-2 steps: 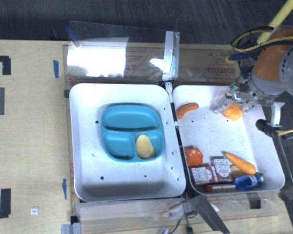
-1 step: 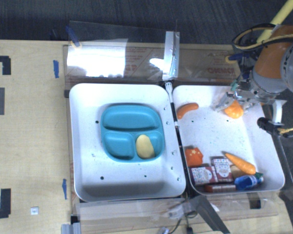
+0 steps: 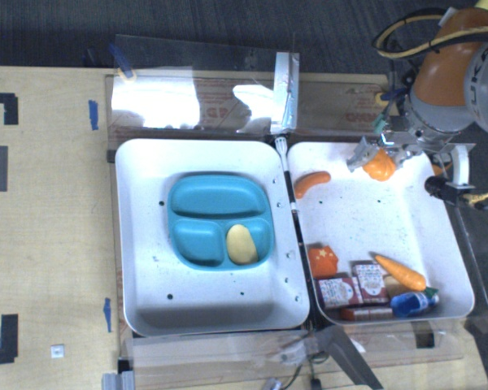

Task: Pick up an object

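Observation:
My gripper (image 3: 381, 154) hangs over the back of the right bin (image 3: 451, 234), near its far wall. A small round orange object (image 3: 380, 167) sits between its grey fingers, and the fingers are shut on it. Lower in the same bin lie an orange curved piece (image 3: 311, 182), a red pepper-like item (image 3: 323, 260), a carrot (image 3: 400, 271), a blue bottle (image 3: 412, 302) and two small printed packets (image 3: 354, 285).
The left bin (image 3: 138, 242) holds a blue divided plate (image 3: 215, 197) with a yellow oval item (image 3: 241, 244) in its right compartment. A clear panel (image 3: 195, 96) stands behind the bins. Cables (image 3: 407, 35) loop above the arm's orange band (image 3: 443, 75).

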